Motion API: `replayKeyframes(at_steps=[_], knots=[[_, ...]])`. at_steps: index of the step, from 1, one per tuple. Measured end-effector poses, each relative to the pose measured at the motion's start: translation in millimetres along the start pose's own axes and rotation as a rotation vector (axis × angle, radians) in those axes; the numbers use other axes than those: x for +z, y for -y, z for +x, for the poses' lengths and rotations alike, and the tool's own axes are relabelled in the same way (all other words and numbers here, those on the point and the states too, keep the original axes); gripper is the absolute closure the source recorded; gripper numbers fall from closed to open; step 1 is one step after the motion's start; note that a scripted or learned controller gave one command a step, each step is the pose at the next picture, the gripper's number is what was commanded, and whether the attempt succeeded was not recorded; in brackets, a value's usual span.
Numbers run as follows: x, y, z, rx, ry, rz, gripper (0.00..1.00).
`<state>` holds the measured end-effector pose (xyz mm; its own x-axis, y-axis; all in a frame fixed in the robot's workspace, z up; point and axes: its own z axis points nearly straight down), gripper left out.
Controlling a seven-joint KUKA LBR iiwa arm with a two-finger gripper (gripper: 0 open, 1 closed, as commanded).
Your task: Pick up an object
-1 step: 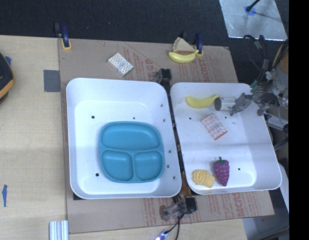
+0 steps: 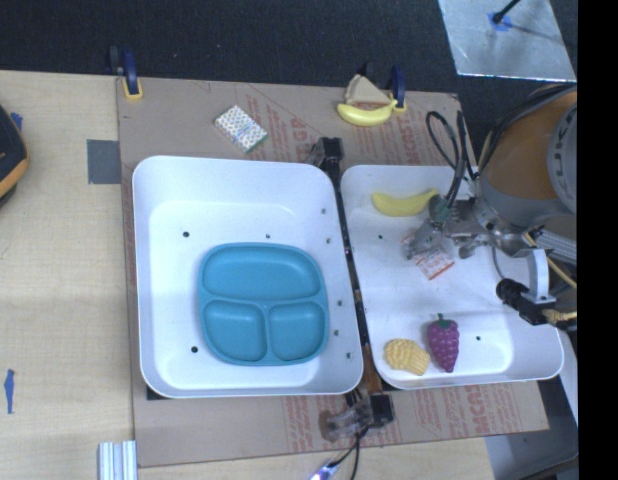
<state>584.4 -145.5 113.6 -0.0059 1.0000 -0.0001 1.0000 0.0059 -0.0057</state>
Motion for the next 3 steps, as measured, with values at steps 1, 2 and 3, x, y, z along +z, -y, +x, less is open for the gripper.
replayKeyframes(at_steps=[1, 2, 3], knots=[[22, 1, -5, 0.000, 0.000, -0.001, 0.00], [12, 1, -6, -0.001, 0.001, 0.001, 1.00], [-50, -25, 50, 0.001, -0.001, -0.004, 1.00]])
